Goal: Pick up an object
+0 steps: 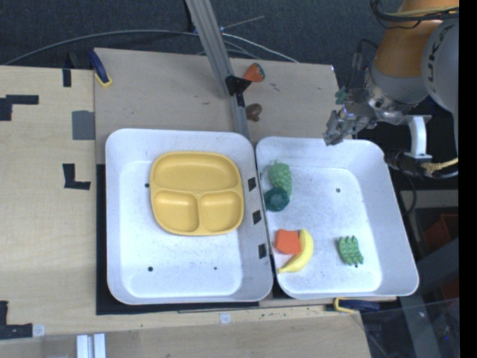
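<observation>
Your hand [337, 131] hangs at the upper right of the frame, right over the top rim of the right bin [387, 200], and nothing sits between its tips. Whether it is spread or closed you cannot tell from this slant, as the tips are small and dark.

Everything pickable lies below and to the left of it in the picture. Nearest is the green bumpy piece [280, 176] with the dark teal piece [276, 198] touching just under it, both near the bin's left wall. Lower down, the banana [299, 253] curls around the orange block [287, 242] (touching, so awkward). The small green comb-like piece [349, 250] stands alone at lower right, its long axis running roughly up-down. That looks the cleanest target.

The yellow tray [197, 192] sits in the left bin [119, 222].
</observation>
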Available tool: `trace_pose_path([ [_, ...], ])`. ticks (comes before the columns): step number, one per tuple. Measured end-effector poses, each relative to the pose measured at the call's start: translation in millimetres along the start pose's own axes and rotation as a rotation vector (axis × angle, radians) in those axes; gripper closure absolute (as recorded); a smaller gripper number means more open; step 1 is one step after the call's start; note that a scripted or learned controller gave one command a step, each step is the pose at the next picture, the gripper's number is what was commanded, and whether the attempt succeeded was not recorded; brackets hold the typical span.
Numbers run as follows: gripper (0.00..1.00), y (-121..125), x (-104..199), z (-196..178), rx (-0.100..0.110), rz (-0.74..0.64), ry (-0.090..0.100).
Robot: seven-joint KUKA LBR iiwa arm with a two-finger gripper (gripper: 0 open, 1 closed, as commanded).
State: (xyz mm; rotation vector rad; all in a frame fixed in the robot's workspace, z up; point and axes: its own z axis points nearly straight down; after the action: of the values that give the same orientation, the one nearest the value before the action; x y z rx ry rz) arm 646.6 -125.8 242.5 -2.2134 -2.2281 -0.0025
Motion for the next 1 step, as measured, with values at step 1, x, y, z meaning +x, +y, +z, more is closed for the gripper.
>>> trace_pose_path([
  [1, 1.00, -0.8, 60.5, -5.4, 0.002, -0.001, 0.000],
])
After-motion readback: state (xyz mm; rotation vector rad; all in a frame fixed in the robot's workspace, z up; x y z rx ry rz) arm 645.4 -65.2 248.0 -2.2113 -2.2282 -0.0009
